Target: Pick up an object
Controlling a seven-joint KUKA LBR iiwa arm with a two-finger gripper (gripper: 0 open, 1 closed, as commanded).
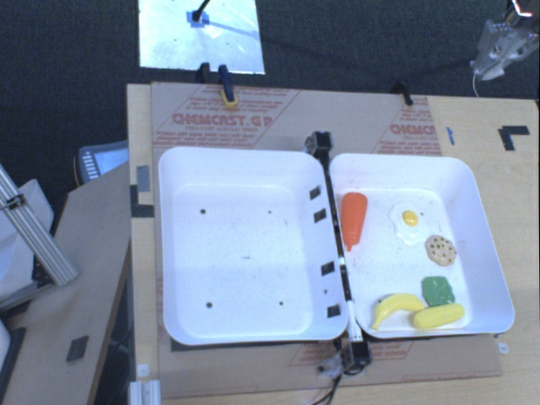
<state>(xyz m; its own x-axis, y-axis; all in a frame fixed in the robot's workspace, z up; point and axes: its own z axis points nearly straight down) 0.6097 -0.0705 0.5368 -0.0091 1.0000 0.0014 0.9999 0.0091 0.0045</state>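
Gripper [504,47]: at the 1 to 2 o'clock corner of the view, above the dark floor beyond the bench, well apart from both bins; whether its jaws stand open or closed cannot be told at this size, and nothing shows between them.
Right bin [483,218]: at 3 to 4 o'clock, holding all the objects.
Carrot [353,218]: orange, along the right bin's left wall, thick end toward 12 o'clock, tip toward 6.
Fried egg [409,224]: just toward 3 o'clock from the carrot, near the bin's middle.
Cookie [440,249]: just toward 4 o'clock from the egg, near but apart.
Green piece [437,289]: toward 6 o'clock from the cookie, touching the yellow piece below it.
Banana [395,306]: yellow, curved, at the bin's 6 o'clock edge.
Yellow piece [438,315]: elongated, just toward 3 o'clock from the banana.
Left bin [177,226]: at 9 o'clock from the right bin, joined to it by black clips along the shared edge.
Bench [278,116]: cardboard sheet with red print under both bins.
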